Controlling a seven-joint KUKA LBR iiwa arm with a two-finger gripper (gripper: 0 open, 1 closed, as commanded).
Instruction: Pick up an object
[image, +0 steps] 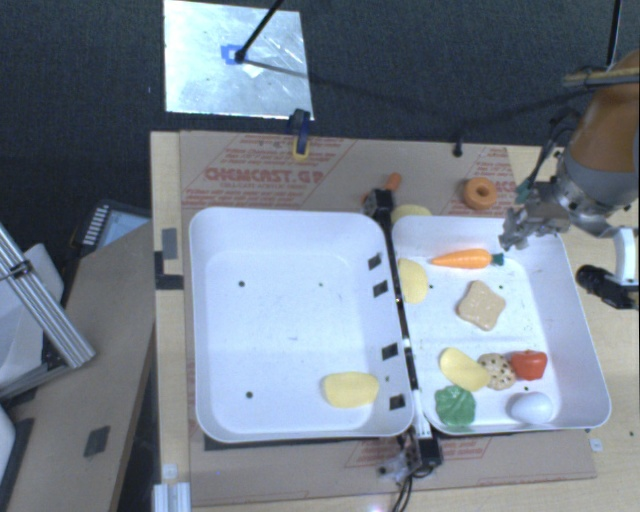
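I see the gripper (520, 228) above the right bin's (570, 300) far rim, just right of the carrot (462, 259); whether it grasps anything I cannot tell. The carrot lies in that bin with bread (482, 305), a cookie (496, 371) and an egg (531, 407). A yellow piece (350, 389) sits in the left bin (280, 300).
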